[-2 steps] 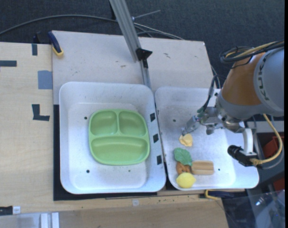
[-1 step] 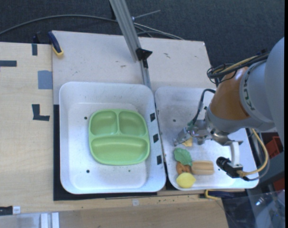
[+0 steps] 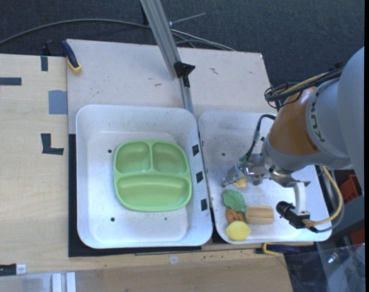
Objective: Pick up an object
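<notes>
My gripper [image 3: 236, 177] is low in the right bin [image 3: 221, 132], near the bin's middle left. A small yellowish piece [image 3: 241, 184] lies right under its tip; whether it is gripped I cannot tell. Just below lie a green leaf-shaped toy [image 3: 234, 198], a small orange-brown piece [image 3: 235, 215], a tan cylinder [image 3: 260, 215] and a yellow lemon [image 3: 238, 230], clustered at the bin's front edge. The grey arm with its orange band [image 3: 294, 132] comes in from the right over the bin.
The left bin [image 3: 93, 163] holds a green divided plate [image 3: 152, 175]. A metal pole [image 3: 163, 32] slants down to the gap between the bins. A black cable plug [image 3: 291, 213] hangs near the tan cylinder.
</notes>
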Robot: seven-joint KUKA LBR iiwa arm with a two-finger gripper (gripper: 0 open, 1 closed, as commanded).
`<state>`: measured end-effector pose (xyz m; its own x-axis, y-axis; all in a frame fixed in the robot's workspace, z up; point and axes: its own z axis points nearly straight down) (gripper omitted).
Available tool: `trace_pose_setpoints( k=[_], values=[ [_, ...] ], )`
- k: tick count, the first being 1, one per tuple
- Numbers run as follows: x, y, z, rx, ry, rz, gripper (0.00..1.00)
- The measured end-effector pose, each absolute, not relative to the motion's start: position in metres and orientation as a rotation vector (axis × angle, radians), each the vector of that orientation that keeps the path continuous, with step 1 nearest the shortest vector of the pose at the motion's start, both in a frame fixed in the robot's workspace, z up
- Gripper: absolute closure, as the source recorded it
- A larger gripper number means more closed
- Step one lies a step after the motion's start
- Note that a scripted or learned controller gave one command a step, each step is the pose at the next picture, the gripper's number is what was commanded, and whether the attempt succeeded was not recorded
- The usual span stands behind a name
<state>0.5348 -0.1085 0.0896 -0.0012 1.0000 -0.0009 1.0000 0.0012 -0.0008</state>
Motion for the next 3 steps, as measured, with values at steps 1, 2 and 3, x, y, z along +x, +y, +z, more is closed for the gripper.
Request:
trace_pose_setpoints(
  k=[1, 2, 3],
  values=[
    [0.535, -0.108, 0.099, 2.220, 2.225, -0.002, 1.00],
    [0.540, -0.117, 0.152, 2.219, 2.220, 0.003, 1.00],
    [0.546, -0.127, 0.204, 2.218, 2.219, 0.003, 1.00]
  ],
)
